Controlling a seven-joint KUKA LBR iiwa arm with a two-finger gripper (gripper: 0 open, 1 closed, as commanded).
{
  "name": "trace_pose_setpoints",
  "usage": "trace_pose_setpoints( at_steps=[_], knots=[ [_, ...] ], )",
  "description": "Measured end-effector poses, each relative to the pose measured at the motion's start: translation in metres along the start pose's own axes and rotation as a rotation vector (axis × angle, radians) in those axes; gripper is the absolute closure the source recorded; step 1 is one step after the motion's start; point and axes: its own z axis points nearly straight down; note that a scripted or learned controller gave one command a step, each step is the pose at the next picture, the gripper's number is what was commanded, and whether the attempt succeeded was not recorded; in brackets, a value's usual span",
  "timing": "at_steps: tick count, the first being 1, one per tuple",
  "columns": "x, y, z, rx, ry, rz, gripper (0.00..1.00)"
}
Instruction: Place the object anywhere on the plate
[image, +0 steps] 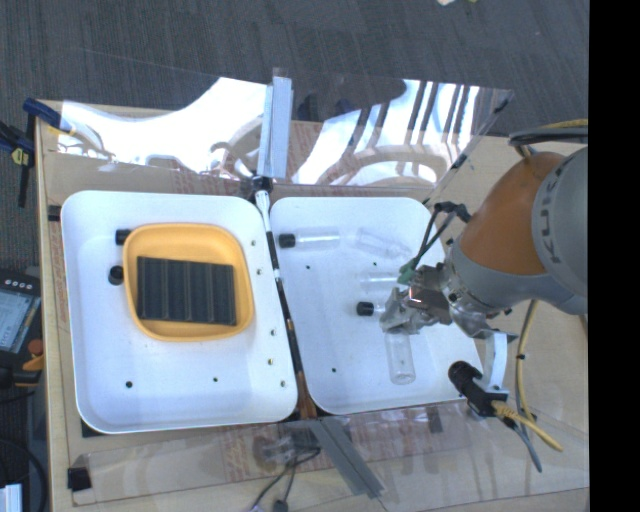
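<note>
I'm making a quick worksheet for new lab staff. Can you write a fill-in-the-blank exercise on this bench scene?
1. The yellow plate lies in the ___ bin.
2. The clear tubes lie in the ___ bin.
3. The gripper is over the ___ bin.
4. The dark ridged insert sits on the ___.

Missing words: left; right; right; plate
</note>
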Motion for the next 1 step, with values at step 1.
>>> trace_pose_setpoints(
  at_steps=[1],
  knots=[
    [0.0312, 0.0586, -0.0238, 0.0, -0.001, 0.011, 1.0]
  ],
)
